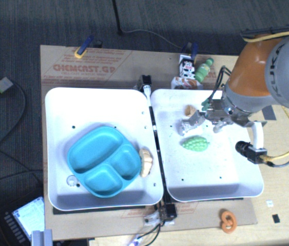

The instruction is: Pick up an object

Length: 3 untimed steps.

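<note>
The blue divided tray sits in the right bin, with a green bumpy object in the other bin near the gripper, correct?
Not quite. The camera view shows the blue divided tray in the left bin; the green bumpy object lies in the right bin, near the gripper.

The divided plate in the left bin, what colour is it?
Light blue; the divided plate shows clearly in the camera view.

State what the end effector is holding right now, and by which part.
Nothing held. The end effector hangs open over the right bin, just above the green bumpy object, with nothing between its fingers.
</note>
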Tool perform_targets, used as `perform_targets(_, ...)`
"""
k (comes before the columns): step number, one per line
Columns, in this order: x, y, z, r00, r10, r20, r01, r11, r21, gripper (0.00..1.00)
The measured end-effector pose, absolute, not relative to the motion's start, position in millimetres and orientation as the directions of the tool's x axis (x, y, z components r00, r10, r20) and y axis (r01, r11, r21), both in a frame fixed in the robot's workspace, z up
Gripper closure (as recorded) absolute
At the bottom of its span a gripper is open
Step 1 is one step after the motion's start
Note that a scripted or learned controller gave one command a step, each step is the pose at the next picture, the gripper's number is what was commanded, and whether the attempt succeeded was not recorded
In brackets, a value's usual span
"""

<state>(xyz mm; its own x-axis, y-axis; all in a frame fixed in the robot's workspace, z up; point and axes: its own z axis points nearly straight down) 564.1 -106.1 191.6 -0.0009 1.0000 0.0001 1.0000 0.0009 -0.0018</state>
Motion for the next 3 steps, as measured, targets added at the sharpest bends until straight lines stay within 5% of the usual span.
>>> perform_targets(1, 522.7, -111, 88, 0.001, 1.000, -0.001, 1.000, -0.001, 0.006, 0.00)
perform_targets(2, 602.0, -145, 96, 0.000, 1.000, -0.001, 1.000, 0.001, 0.001, 0.00)
perform_targets(3, 659.2, -165, 96, -0.005, 1.000, 0.008, 0.999, 0.006, -0.045, 0.00)
